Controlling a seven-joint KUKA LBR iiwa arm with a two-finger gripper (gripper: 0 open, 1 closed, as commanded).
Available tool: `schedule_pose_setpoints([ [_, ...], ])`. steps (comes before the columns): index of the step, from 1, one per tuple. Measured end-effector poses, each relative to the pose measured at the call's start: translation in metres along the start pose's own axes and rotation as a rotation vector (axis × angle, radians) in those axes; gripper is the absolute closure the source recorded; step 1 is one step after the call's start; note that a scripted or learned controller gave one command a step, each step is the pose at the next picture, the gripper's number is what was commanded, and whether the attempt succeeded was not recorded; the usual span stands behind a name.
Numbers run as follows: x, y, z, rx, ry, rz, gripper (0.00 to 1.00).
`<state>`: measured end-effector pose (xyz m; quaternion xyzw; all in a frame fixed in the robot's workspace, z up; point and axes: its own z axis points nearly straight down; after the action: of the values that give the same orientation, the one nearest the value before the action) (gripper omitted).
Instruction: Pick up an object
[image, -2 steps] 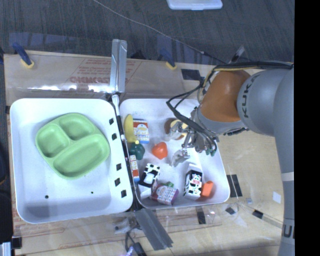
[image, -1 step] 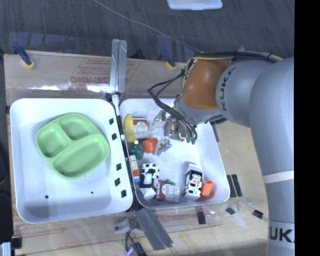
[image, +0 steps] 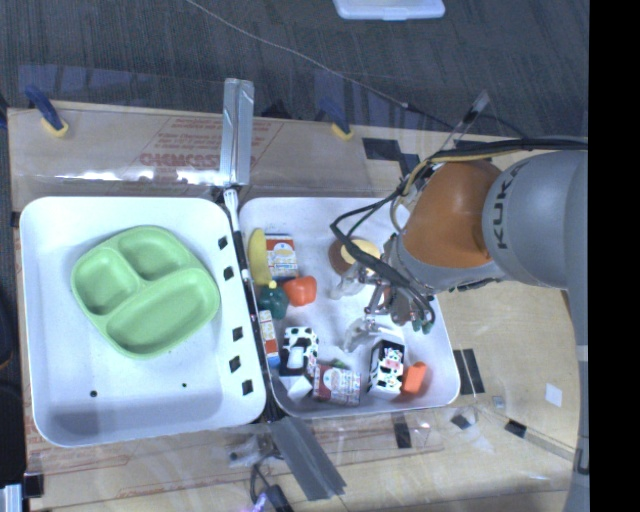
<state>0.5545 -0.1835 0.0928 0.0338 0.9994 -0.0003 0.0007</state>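
the grey arm with the orange band (image: 455, 215) reaches in from the right of the frame and its pincer (image: 385, 318) hangs low over the right white bin (image: 300, 212), in the middle-right part of it. i judge this is the approach step: nothing is seen between the fingers, and i cannot tell if the pincer is wide or narrow, because cables and the wrist cover it. the nearest candidate is the small black-and-white cow-pattern carton (image: 388, 367), lying just below the pincer near the lower right corner of the bin, with a small orange piece (image: 415, 378) touching its right side. its long axis seems to run about up-down in the frame, a little tilted, but which end is the top i cannot say. a second cow-pattern carton (image: 297, 352) lies more to the left, and a crumpled reddish packet (image: 338, 384) is between them at the lower rim. the next move calls, i think, for lowering straight with the fingers across the short side of the carton. the left white bin (image: 40, 300) holds a green divided plate (image: 146, 290). both bins stand on the desk (image: 500, 400).
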Motion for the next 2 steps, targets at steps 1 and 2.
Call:
schedule_pose_setpoints([
  [1, -0.061, 0.079, 0.000, -0.003, -0.001, 0.013, 0.00],
  [2, -0.028, 0.091, 0.000, 0.004, -0.003, 0.166, 0.00],
])
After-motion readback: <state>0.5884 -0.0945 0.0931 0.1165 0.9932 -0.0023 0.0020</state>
